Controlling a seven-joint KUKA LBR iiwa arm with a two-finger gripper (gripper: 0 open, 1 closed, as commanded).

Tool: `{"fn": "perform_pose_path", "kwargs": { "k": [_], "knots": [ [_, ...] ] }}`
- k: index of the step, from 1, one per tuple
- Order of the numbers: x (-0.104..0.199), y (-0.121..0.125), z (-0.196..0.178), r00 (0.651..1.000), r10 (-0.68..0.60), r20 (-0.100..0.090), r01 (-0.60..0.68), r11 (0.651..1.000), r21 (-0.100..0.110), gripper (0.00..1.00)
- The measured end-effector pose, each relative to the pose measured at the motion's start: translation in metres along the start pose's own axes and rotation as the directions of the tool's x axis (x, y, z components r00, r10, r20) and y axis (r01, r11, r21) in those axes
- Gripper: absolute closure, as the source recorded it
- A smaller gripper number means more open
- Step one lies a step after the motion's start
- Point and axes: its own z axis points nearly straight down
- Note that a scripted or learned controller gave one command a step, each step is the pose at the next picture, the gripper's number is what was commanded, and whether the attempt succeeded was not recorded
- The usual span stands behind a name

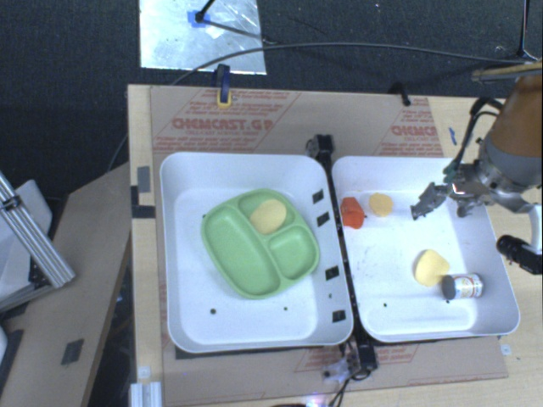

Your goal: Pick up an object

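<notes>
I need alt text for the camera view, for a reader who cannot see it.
The claw hangs over the right bin, which holds an orange piece, two yellow pieces and a small jar. The left bin holds a green divided plate with a yellow item.

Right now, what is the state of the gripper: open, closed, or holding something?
Gripper: cannot be told; it hangs over the right bin, with nothing seen in it.

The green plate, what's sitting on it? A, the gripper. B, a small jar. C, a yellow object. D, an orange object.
C: a pale yellow object lies in a compartment of the green plate in the left bin, while the jar and orange object lie in the right bin.
</notes>
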Motion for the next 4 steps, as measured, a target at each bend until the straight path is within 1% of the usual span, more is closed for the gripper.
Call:
{"fn": "perform_pose_path", "kwargs": {
  "k": [1,2,4],
  "knots": [
    [0.0,0.003,-0.007,1.0,-0.003,0.002,0.003,1.0,-0.012,0.0],
    [0.011,0.003,0.044,1.0,-0.005,0.001,0.005,1.0,-0.009,0.0],
    [0.01,0.007,0.123,1.0,0.0,0.001,0.0,1.0,-0.009,0.0]
  ]
}}
